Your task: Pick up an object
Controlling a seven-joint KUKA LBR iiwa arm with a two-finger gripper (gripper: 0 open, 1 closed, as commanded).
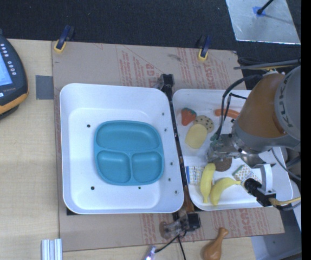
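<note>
Arm bent low over right bin | gripper (state unclear) beside banana

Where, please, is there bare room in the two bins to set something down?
The left bin has a bare white floor all around the blue tray, widest on its left side and along the near edge. The right bin is crowded: bananas, a potato, a strawberry, and the arm over it.

Arm enters from right, orange band topmost; wrist bent down, gripper low near right bin's centre (fingers obscured).
</note>
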